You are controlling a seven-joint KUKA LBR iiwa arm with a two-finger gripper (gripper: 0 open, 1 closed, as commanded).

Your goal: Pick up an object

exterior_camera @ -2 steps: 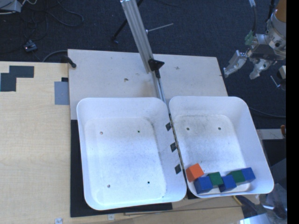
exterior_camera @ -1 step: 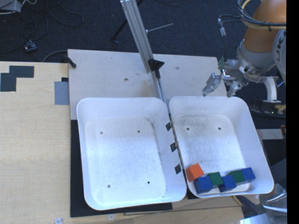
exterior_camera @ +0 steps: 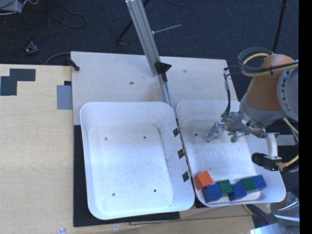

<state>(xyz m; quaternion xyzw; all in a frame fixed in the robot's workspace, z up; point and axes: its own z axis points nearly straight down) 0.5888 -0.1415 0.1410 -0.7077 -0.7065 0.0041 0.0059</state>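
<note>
Several small blocks lie in a row along the near edge of the right bin [exterior_camera: 192, 112]: an orange block [exterior_camera: 203, 179], a blue block [exterior_camera: 212, 192], a green block [exterior_camera: 225, 186], another blue block [exterior_camera: 238, 191], a second green block [exterior_camera: 247, 183] and a blue one [exterior_camera: 259, 182]. My gripper [exterior_camera: 223, 132] hangs over the middle of the right bin, well behind the blocks, with its two metal fingers spread apart and nothing between them.
The left bin [exterior_camera: 92, 116] sits beside the right one, joined by black clips [exterior_camera: 181, 153] on the shared rim. A slanted aluminium post [exterior_camera: 146, 38] rises behind the bins. Cables loop over the arm at the right.
</note>
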